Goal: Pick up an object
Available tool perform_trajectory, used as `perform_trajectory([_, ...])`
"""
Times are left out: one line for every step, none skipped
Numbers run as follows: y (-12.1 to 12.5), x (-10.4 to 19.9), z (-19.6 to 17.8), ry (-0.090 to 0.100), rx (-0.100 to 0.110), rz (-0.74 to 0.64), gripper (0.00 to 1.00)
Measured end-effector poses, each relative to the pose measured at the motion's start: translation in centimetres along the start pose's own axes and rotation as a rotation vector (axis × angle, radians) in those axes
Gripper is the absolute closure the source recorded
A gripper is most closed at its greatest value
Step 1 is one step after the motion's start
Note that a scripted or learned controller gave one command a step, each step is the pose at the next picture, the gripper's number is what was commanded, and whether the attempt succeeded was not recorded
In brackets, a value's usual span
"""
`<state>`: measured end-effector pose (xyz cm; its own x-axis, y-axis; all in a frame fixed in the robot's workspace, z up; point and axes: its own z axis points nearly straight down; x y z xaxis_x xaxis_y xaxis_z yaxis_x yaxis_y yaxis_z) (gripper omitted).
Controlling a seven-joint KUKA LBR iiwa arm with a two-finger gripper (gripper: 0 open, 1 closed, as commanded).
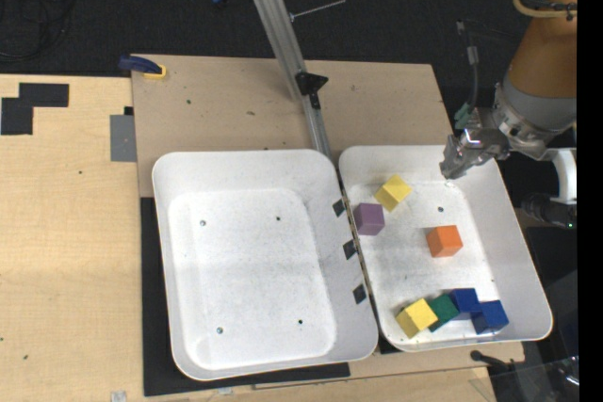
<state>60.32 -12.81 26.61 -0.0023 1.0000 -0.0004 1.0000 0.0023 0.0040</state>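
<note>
While my pincer (459, 160) hangs at the right bin's (528, 245) far edge, grip unreadable, I should centre squarely over the yellow block (394, 192).

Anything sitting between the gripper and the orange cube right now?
No. In the camera view, only bare white floor of the right bin separates the gripper from the orange cube; the yellow cube lies off to the side.

Legible text, labels, brands, numbers, signs: none recorded. No lettering could be read on the desk (75, 202), on either white bin (188, 169), or on the coloured blocks (444, 241).
</note>
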Motion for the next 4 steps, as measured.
perform_trajectory([0.0,-0.1,-2.1,0.0,0.003,-0.001,1.0])
perform_trajectory([-0.2,4.3,-0.7,0.002,0.008,-0.001,1.0])
perform_trajectory([-2.2,9.8,0.0,0.003,0.009,-0.002,1.0])
perform_trajectory([-3.2,15.4,0.1,0.003,0.009,-0.002,1.0])
